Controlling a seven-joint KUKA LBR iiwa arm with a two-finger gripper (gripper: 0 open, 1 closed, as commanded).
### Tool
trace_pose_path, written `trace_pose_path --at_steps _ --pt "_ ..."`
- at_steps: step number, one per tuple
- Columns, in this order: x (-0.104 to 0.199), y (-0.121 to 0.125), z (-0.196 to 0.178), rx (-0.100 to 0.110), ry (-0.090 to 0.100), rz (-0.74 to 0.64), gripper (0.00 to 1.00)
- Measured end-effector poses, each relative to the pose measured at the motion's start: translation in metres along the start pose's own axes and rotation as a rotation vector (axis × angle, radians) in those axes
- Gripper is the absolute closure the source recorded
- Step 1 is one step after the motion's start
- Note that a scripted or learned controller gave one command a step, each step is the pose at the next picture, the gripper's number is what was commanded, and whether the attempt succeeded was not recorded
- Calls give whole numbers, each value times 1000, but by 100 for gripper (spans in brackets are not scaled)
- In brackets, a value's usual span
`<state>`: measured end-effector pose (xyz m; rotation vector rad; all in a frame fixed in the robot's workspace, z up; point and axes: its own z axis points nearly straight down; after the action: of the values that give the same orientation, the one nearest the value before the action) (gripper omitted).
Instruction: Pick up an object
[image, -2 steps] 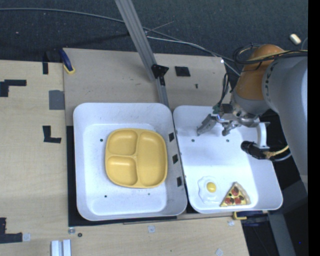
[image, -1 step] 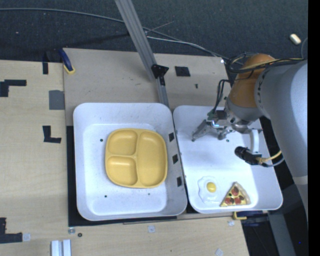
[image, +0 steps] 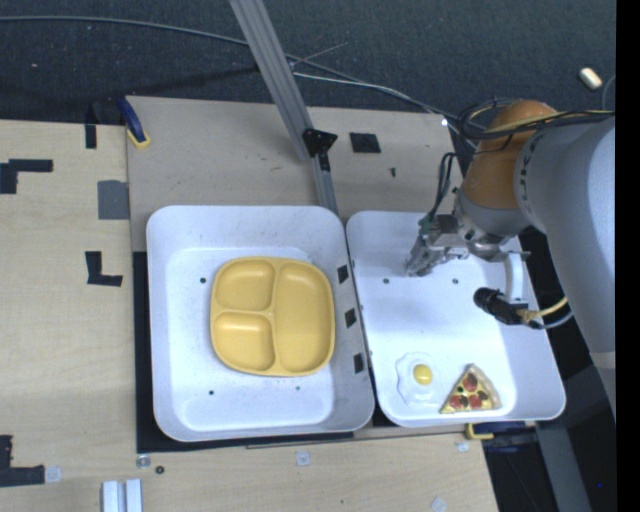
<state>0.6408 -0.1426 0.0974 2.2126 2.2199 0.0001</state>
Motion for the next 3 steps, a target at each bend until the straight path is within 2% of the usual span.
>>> trace_pose_path --at_steps 1,2,3 --pt "-4 1 -43 3 4 2 100" --pt "0 -2 -105 1 4 1 100" --pt "0 -1 -137 2 5 2 100"
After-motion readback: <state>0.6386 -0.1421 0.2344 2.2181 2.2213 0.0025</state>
